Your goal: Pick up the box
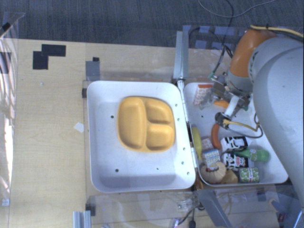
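Observation:
A black-and-white printed box [236,161] lies in the right bin [280,177], near its front. A second black-and-white carton [235,142] sits just behind it, and a small pale box [211,155] lies to their left. My gripper [224,101] hangs over the back part of the right bin, well behind the boxes. It is next to a clear packet with a red top [202,95]. I see nothing held in it. The grey arm with its orange band [244,51] covers the bin's right side.
The left bin [99,170] holds a yellow divided tray [145,123]. In the right bin lie a yellow banana [196,141], an orange-red item [216,134], a green bottle [252,154], a green can [249,175] and a round brown item [216,173]. A metal divider [179,56] stands between the bins.

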Controlling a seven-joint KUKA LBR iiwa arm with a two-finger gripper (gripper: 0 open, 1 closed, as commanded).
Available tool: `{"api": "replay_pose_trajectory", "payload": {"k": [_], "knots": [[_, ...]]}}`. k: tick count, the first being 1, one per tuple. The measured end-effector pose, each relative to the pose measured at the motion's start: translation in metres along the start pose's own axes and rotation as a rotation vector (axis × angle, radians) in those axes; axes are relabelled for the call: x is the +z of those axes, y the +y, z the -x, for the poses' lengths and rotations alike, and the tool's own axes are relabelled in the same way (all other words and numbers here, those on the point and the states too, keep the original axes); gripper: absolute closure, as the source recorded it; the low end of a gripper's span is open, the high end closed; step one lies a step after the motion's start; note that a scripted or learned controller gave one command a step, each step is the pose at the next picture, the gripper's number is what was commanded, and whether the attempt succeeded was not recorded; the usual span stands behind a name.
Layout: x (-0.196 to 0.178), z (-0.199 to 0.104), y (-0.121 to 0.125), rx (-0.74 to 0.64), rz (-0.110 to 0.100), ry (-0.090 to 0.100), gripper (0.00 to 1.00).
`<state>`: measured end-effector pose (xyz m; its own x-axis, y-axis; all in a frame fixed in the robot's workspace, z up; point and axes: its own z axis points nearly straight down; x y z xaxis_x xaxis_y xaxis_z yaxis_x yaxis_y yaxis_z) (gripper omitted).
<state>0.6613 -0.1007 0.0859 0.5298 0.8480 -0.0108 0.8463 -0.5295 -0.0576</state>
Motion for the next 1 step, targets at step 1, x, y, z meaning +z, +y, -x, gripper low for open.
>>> {"api": "replay_pose_trajectory", "payload": {"k": [1], "knots": [[0.0001,0.0001,0.0001,0.0,0.001,-0.001,0.0]]}}
